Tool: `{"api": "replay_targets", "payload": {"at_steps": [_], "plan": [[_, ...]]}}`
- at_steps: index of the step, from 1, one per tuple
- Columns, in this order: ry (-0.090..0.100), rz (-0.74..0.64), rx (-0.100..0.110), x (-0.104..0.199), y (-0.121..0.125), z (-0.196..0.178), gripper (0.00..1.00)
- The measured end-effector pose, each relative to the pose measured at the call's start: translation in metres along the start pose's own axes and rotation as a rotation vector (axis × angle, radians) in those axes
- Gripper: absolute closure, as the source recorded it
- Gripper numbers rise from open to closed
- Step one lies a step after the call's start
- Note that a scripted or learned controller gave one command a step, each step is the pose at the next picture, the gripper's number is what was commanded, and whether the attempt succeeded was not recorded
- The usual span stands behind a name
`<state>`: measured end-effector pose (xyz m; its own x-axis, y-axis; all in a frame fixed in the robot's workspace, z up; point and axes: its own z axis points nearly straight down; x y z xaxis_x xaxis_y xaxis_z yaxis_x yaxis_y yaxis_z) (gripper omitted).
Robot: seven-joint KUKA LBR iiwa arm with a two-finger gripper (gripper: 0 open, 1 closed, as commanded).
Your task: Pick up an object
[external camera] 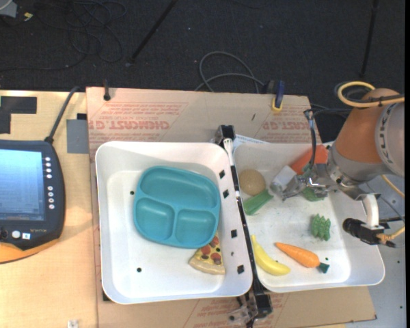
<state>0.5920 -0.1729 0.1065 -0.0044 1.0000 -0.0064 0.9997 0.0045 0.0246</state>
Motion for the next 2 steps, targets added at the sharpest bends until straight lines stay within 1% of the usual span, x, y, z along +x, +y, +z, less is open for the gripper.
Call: {"api": "replay_targets", "payload": {"at_steps": [1, 2], "plan": [[0.005, 0.007, 0.028, -0.0425, -0.0381, 0.0182, 0.00], [0.007, 0.006, 0.027, -0.0406, -0.0371, 0.0182, 0.00]]}}
